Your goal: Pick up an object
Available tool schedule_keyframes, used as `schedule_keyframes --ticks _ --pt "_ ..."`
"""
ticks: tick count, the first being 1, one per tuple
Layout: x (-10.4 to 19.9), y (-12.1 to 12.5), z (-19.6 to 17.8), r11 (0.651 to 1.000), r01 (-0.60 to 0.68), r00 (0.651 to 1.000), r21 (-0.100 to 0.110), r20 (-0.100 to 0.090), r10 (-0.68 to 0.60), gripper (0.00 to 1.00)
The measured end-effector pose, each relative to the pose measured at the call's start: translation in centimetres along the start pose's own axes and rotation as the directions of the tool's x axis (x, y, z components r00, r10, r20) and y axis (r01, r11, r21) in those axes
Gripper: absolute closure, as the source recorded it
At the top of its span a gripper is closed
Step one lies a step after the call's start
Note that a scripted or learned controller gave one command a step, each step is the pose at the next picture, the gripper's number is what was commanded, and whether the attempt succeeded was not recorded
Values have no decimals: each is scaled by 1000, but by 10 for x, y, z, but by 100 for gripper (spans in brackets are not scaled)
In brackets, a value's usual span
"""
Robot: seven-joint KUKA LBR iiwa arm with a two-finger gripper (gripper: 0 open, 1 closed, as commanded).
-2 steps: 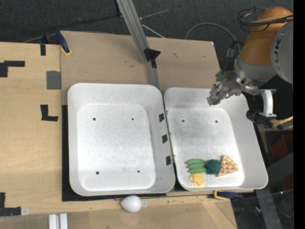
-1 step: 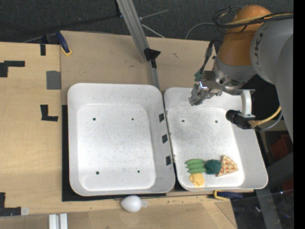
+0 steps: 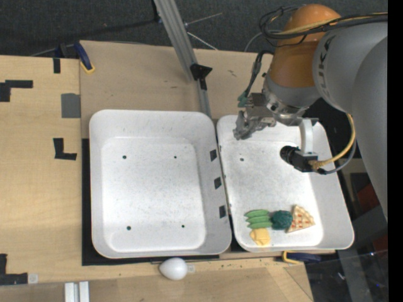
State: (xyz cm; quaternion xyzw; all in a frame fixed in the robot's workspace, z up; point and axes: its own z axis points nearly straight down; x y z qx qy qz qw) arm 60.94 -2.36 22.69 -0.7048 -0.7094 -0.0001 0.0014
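Camera view: grey arm (image 3: 352, 55) shows partial "KUKA" lettering; its end effector (image 3: 244, 129), finger state unclear, hovers over the right shallow white bin's (image 3: 334, 231) far corner.

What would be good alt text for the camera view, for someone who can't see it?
A grey and orange robot arm reaches in from the right, its gripper over the far end of the right bin. Toy food lies at that bin's near end: pea pod, broccoli, pizza slice, a yellow piece. A white egg lies on the bench.

Toys (image 3: 277, 221) lie at the right bin's (image 3: 327, 231) near edge; the tool (image 3: 242, 129) hangs over its far-left corner.
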Motion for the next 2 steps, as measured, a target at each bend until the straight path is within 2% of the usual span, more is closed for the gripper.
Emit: schedule_keyframes --ticks 2 --pt "107 0 13 1000 0 1000 1 1 0 100"
